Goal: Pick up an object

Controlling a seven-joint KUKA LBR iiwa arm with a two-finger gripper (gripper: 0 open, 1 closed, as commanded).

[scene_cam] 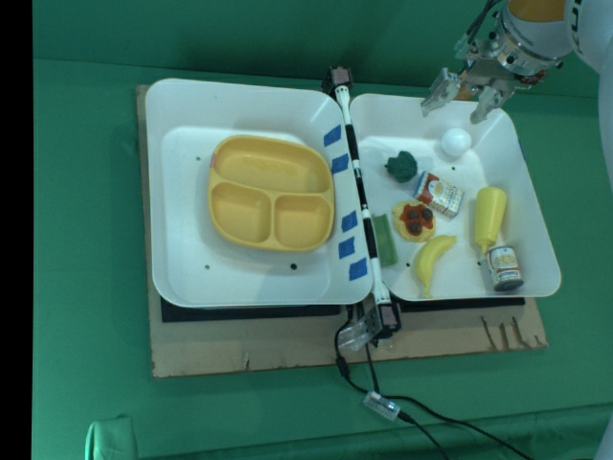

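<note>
My gripper [463, 101] hangs open above the far edge of the right bin [532, 199], its two fingers spread with nothing between them. A white ball [456, 142] lies just below it in the bin. Further in lie a dark green broccoli piece [402, 166], a small red and white carton [441, 195], a round pizza slice toy [415, 220], a green strip [385, 239], a banana [432, 263], a yellow bottle [488, 216] and a small can [504, 267].
The left bin [182, 132] holds a yellow divided plate [271, 193]. A black and white rod with blue tape marks [356, 199] runs between the bins. Cables [402, 412] trail off the cardboard base at the front.
</note>
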